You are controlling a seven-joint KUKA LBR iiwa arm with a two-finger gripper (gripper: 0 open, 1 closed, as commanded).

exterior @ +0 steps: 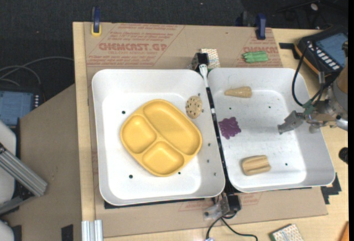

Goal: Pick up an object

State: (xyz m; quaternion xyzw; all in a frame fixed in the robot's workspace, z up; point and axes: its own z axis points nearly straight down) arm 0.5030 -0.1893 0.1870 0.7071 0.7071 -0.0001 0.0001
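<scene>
Toys lie in the right bin [318, 173]: a tan cone [238, 92] near its far edge, a purple grape bunch [229, 126] by its left wall, and a tan bread roll [255, 164] near its front edge. The gripper [289, 125] hangs low by the bin's right side, near the desk's right edge, and I cannot tell if its jaws are apart or closed. The roll looks light, firm and smooth, so I think pinching across its short middle works best.
</scene>
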